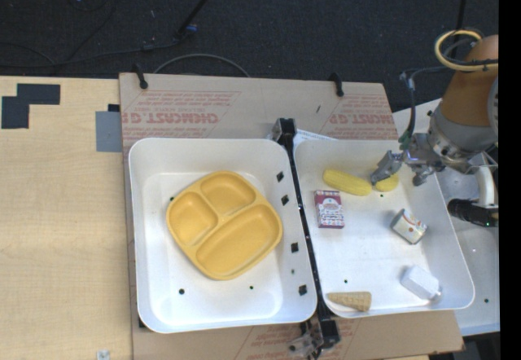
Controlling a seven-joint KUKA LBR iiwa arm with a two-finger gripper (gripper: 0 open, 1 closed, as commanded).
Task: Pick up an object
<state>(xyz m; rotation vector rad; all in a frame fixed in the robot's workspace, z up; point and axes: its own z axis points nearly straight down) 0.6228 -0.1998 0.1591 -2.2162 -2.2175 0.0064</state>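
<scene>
Two white bins sit side by side on the counter (65, 228). The left bin (155, 285) holds a yellow divided plate (224, 224), lying flat near its middle. The right bin (366, 256) holds the loose things: a banana (346, 182) toward 11 o'clock of that bin, a small red-and-white box (329, 208) just below it, a small grey-and-white packet (408, 226) toward 3 o'clock, a pale block (420, 283) toward 5 o'clock near the bin's corner, and a tan wedge (350, 300) at 6 o'clock against the near rim. The arm (468, 98) comes in from 3 o'clock, and its claw (386, 172) hangs low over the upper part of the right bin, at the banana's right end; one finger tip overlaps a bit of yellow there. Whether the claw is clenched, released or grasping anything cannot be told from this angle. The banana lies on the bin floor.
</scene>
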